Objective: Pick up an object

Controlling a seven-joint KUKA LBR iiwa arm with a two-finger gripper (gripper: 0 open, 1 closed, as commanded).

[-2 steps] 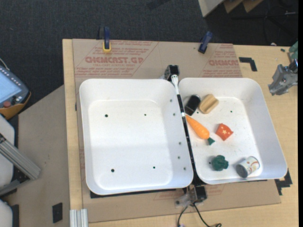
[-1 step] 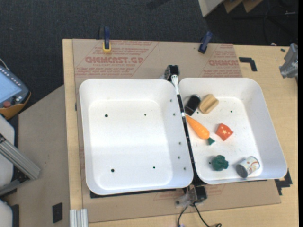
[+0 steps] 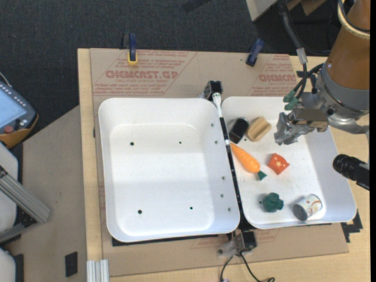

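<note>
A cardboard-topped bench [image 3: 176, 63], printed with red lettering and pinned at its far edge by two blue clamps [image 3: 131, 47], carries two shallow white bins side by side over dark carpeted floor [image 3: 70, 16]. The left bin [image 3: 111, 175] shows small dark holes in its floor. The right bin [image 3: 338, 184] holds five loose objects.

An orange carrot [image 3: 245, 159] with a green tip lies at a slant against the bin's left wall, close to the seam between the two bins. Behind it sit a black block [image 3: 238, 129] and, touching it, a tan rounded piece [image 3: 258, 128]. A red piece [image 3: 278, 164] with a speck of green lies near the bin's middle, just right of the carrot. A dark green clump [image 3: 272, 202] rests near the front, and a small grey-and-white can [image 3: 306, 207] lies on its side in the front right corner.

The grey arm [image 3: 352, 51] reaches in from the right, its gripper [image 3: 285, 133] hanging over the back of the right bin, just right of the tan piece and above the red one. Whether the gripper's fingers are spread or pressed together cannot be told from this angle, and nothing is visibly between them.

Count: two bins, two clamps, five objects, one of each kind.
</note>
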